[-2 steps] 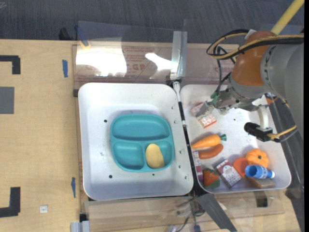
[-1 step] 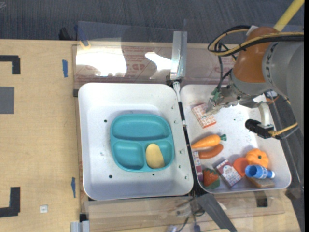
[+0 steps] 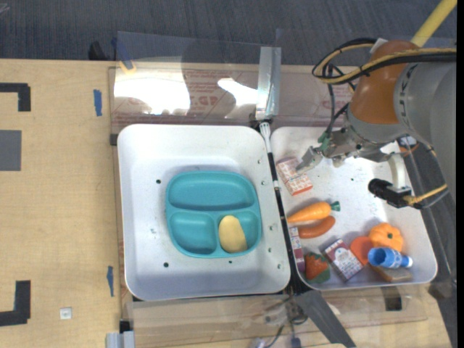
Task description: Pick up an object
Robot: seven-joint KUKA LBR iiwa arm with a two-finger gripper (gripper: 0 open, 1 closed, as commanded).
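Observation:
The right bin (image 3: 417,216) holds several small items. A white and red carton (image 3: 296,177) lies near its left wall, with an orange carrot (image 3: 312,212) and a red pepper (image 3: 317,228) below it. Along the front are a red strawberry-like piece (image 3: 315,266), a maroon box (image 3: 343,259), an orange pumpkin (image 3: 386,235) and a blue bottle (image 3: 388,259). My gripper (image 3: 310,157) hangs over the bin's upper left part, just up and right of the carton, with nothing seen in it. The grey arm with its orange band (image 3: 377,93) reaches in from the upper right.
The left bin (image 3: 138,194) carries a teal divided plate (image 3: 210,194) with a yellow potato-like piece (image 3: 232,233) in its lower right compartment. A clear panel and a metal post (image 3: 269,85) stand behind the bins. Cables loop around the wrist.

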